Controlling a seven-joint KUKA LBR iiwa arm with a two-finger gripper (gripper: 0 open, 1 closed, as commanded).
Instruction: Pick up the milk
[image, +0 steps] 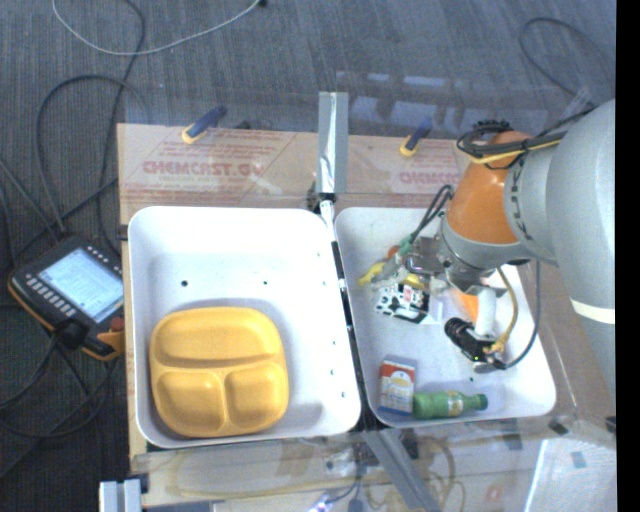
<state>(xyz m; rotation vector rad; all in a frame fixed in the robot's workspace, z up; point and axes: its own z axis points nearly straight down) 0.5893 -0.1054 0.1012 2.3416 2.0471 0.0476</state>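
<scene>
In the right bin (530, 385), a small black-and-white patterned carton (402, 300), which looks like the milk, lies near the middle. My gripper (412, 272) hangs directly over its far edge, with coloured wires around the wrist. The arm's orange band (480, 205) and grey body reach in from the right and hide the bin's back right part. Whether the gripper touches the carton is not visible.
A second small carton (397, 386) with an orange top lies at the front of the right bin, beside a green bottle (450, 403) on its side. A black cable plug (468, 338) dangles over the bin. A yellow compartment tray (220, 370) lies in the left bin (230, 240).
</scene>
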